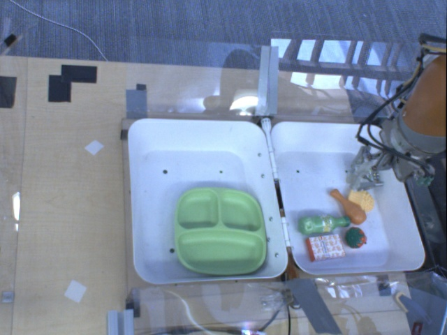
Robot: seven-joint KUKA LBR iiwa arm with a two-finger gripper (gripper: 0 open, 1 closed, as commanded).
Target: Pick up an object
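My gripper (366, 180) hangs over the right bin (307, 152), near its right side, and its jaws look open with nothing between them. Just below it lie a yellow toy piece (362, 200) and an orange drumstick-shaped toy (347, 208). Further toward the front are a green toy bottle (323, 223) on its side, a red and white box (325, 247) and a small red round fruit (355, 237). None of these is lifted.
The left bin (154, 152) holds a green divided plate (221, 230) at its front. A metal divider (267, 89) stands behind the seam between the bins. The grey arm with its orange band (426, 107) comes in from the right.
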